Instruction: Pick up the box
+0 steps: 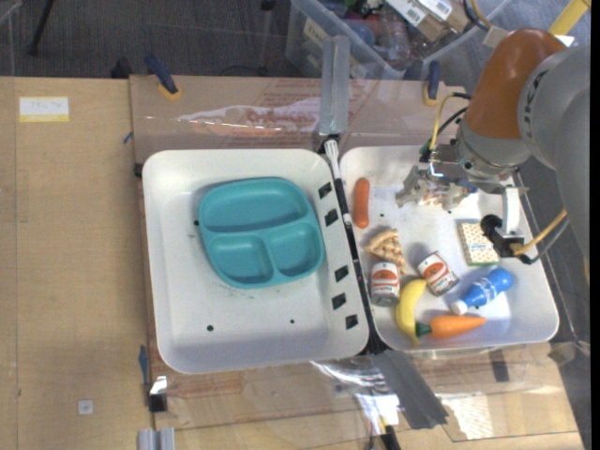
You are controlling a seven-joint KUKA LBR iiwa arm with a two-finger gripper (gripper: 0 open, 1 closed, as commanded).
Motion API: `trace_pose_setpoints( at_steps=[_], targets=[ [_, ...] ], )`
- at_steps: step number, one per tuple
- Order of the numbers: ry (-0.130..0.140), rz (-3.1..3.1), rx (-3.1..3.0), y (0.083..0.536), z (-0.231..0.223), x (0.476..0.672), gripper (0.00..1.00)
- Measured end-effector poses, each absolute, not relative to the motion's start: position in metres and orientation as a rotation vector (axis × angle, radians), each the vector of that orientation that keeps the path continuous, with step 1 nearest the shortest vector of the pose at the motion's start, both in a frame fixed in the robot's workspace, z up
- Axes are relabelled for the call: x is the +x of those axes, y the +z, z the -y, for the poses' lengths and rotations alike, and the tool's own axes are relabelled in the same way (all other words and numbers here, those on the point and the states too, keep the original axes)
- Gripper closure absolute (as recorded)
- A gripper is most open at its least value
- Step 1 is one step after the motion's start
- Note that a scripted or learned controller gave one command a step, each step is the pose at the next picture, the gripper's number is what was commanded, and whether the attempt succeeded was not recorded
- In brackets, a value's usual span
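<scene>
We see the box [478,243] lying flat in the right bin [539,331], near its right wall, a small patterned carton whose long axis runs from upper left to lower right, tilted slightly off the bin's edges. The gripper [433,191] hangs over the bin's upper middle, left of the box and apart from it; whether its jaws are spread or closed we cannot tell. Below the box lie a blue bottle [484,290], a carrot [457,325], a banana [409,306] and two cans [436,272]. The left bin [169,336] holds a teal divided plate [258,230].

No lettering is legible: labels on the cans [385,282] are too small to read.
</scene>
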State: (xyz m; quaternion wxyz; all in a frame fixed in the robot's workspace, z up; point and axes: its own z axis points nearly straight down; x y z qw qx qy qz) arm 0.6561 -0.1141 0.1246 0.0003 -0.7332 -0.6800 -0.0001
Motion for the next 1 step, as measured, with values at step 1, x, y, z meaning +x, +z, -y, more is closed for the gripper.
trace_pose_setpoints(
  at_steps=[1],
  targets=[
    [-0.003,2.194,-2.254,0.1124,0.1824,0.5830,0.00]
  ],
)
